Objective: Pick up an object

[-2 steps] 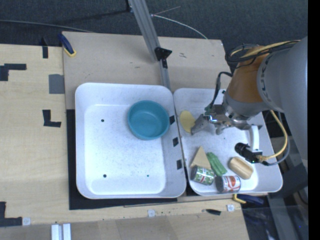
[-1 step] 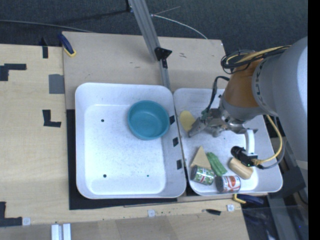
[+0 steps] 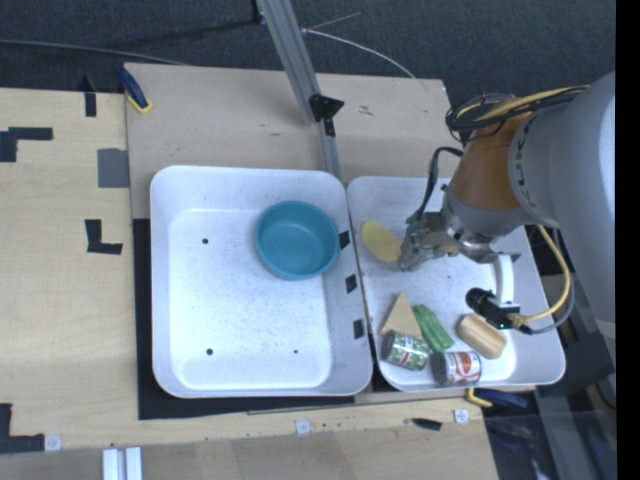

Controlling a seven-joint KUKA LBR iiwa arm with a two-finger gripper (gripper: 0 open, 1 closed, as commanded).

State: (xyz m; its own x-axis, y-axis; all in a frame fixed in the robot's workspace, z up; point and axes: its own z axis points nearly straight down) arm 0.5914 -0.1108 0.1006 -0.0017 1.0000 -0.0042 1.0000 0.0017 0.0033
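camera view: two white bins side by side on a tan bench (image 3: 60, 298). left bin (image 3: 190, 348) has one thing in it, a blue bowl (image 3: 297, 239), upright, in the upper right part close to the wall shared w/ the right bin.

right bin (image 3: 540, 363) holds the rest. a yellow oval piece (image 3: 379, 240) lies in its upper left part, near the shared wall. lower down, a tan wedge (image 3: 399, 315) sits w/ a green stick-like item (image 3: 432, 326) touching its right side. below the wedge a small green-label can (image 3: 405, 350) lies on its side, and just right of it a red-label can (image 3: 458, 367), also on its side, by the front wall. a tan roll-shaped item (image 3: 482, 336) lies right of the green stick, apart from it, above the red can.

arm comes in from the right, grey body w/ orange band (image 3: 485, 173) above the wrist. gripper (image 3: 410, 258) is low in the right bin, just right of the yellow piece, tips v. close to its right edge; can't tell if touching. fingers are dark and blur together, so can't tell how far apart they are or whether anything sits between them. no item is visibly lifted; all lie on the bin floors.

a black & white fitting (image 3: 495, 303) w/ a yellow cable hangs below the wrist, over the right part of the bin, just above the roll.

a grey pole (image 3: 290, 43) slants down from the top to the gap between the bins.
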